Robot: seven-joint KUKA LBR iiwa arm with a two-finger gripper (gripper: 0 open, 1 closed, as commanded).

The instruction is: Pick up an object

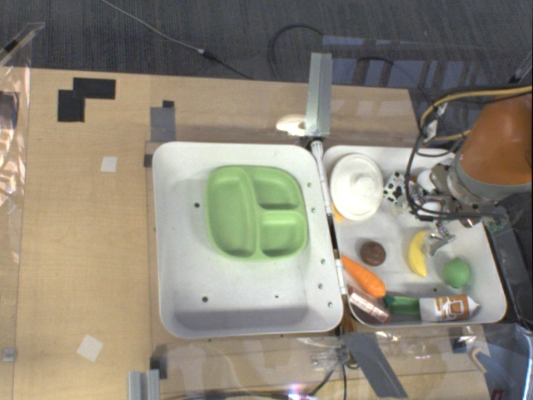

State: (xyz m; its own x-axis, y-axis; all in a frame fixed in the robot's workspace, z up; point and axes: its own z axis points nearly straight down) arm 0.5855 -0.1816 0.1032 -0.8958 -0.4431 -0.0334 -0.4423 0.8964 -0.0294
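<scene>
Quite a bit is tough to make out here. The gripper (439, 238) is seen low over the right bin (496, 283), just beside the top end of the banana (416, 256), but it's a dark tangle of metal and cables, so whether it's open or closed can't be told, and nothing is clearly seen held in it. The arm (500, 144) is cut off by the right edge, orange band and all.

The rest of the pickable stuff is spread over that same bin: a white bowl (356, 187) at the far left corner, a small black-and-white speckled thing (396, 192) next to it (too blurry to name), a brown round object (372, 252) mid-bin, a green ball (455, 272) near the right wall, and a carrot (365, 277) by the left wall. Along the near edge a bottle (439, 308) is laid on its side, touching a coppery item (367, 307) that's partly hidden by the rim.

The left bin (179, 248) is occupied by a green divided plate (254, 212).

Both bins are set on a light wooden bench (75, 248) with black tape marks (83, 97) near its far left corner. Dark carpet (166, 15) is seen beyond, crossed by a thin cable (150, 25).
</scene>
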